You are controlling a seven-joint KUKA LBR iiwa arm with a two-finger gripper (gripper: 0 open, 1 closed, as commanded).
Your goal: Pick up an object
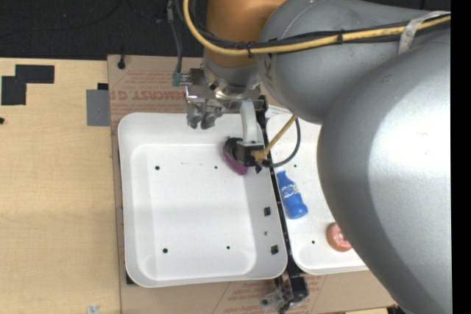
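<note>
the grey arm (346,77) reached in from the right and filled much of the upper right of the camera view, its orange band (246,0) sitting above the wrist and a yellow cable (221,44) looping round it. the gripper (202,118) hung over the far rim of the left bin (140,232), near its upper right part; whether it was spread or pressed together could not be told from this angle, and nothing was seen pinched in it. a purple object (235,158) lay in the left bin's far right corner, just beside the wall shared with the right bin (316,261) (partly tucked behind a black and white fitting on the arm). in the right bin lay a blue bottle (291,196) near the shared wall, and a pinkish round object (338,237) nearer the front, its right side hidden by the arm
</note>
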